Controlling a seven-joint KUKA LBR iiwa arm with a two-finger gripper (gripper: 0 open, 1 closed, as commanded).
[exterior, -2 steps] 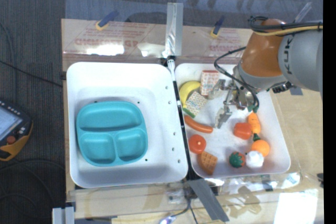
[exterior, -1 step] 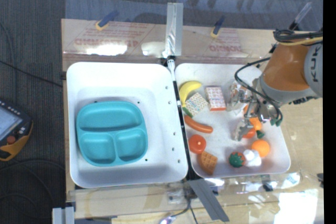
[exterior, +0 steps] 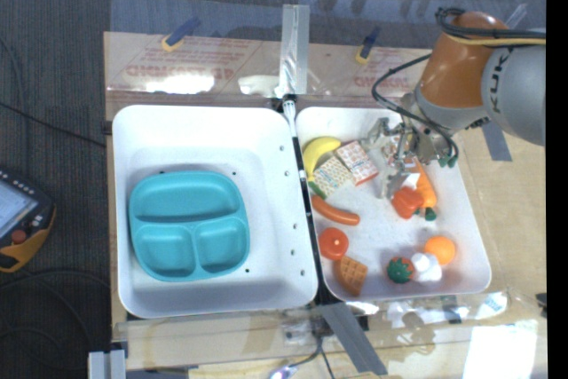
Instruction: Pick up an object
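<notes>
My gripper [exterior: 400, 179] hangs over the upper right part of the right bin [exterior: 475, 231], below the arm's orange band. It stands open with nothing held between its fingers. Its tips are just above and to the left of an orange-red toy block [exterior: 406, 203] and a carrot [exterior: 427, 192] lying side by side. Left of the gripper lie a small red-and-white box [exterior: 356, 161], a pale checkered box [exterior: 328, 176] and a banana [exterior: 319, 152].
Lower in the right bin lie a sausage [exterior: 335, 211], a tomato [exterior: 334, 243], a waffle piece [exterior: 352, 274], an orange [exterior: 440, 249] and a green-red-white toy [exterior: 412, 268]. The left bin [exterior: 151, 124] holds a teal divided plate [exterior: 188, 223]. A ridge [exterior: 302, 191] separates the bins.
</notes>
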